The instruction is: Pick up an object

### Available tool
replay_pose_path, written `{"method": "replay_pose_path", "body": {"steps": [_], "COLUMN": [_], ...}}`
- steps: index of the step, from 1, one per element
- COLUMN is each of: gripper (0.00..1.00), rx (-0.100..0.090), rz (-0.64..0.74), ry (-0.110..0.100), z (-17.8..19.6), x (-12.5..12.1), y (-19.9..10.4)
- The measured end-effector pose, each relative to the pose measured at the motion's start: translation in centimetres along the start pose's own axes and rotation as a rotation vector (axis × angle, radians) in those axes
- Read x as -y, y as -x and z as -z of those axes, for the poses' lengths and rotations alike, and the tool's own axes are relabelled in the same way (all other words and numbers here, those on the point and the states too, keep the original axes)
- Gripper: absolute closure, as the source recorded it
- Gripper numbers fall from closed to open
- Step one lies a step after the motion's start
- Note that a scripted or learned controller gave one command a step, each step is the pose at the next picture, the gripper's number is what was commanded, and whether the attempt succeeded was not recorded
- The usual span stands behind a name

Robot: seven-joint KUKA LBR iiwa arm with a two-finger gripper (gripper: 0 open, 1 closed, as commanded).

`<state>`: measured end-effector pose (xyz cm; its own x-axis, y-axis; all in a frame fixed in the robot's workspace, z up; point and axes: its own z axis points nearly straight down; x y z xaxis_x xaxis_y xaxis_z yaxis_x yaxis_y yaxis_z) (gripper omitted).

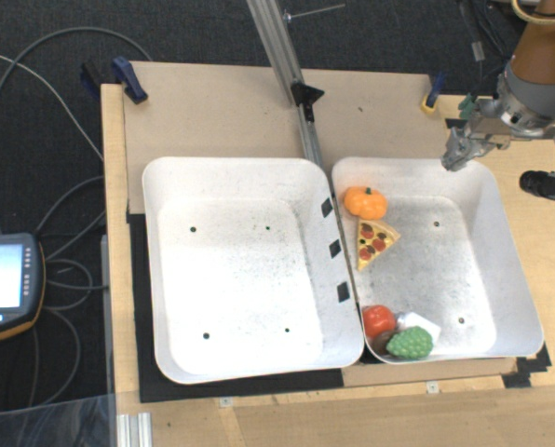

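In the right bin (pixel 482 250) an orange toy pumpkin (pixel 365 201) rests near the back left corner, with a pizza slice (pixel 373 243) just in front of it. At the front left corner sit a red tomato-like toy (pixel 378 320), a green bumpy toy (pixel 410 343) and a small white piece (pixel 420 324) between them. My gripper (pixel 456 155) hangs over the bin's back right rim, well away from all the toys, with nothing seen between its fingers.
The left bin (pixel 236 268) lies beside the right one. A slanted metal post (pixel 282 54) runs down to the gap between the bins. Blue clamps (pixel 128 77) grip the bench's back edge. A handheld pendant (pixel 7 282) sits at the far left.
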<state>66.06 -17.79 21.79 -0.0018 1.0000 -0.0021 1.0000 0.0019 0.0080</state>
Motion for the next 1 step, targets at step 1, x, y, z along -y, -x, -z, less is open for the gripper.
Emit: {"method": "replay_pose_path", "body": {"steps": [1], "gripper": [1.00], "rx": [-0.001], "rz": [0.000], "ry": [-0.003], "z": [1.83], "x": [-0.13], "y": [-0.01]}}
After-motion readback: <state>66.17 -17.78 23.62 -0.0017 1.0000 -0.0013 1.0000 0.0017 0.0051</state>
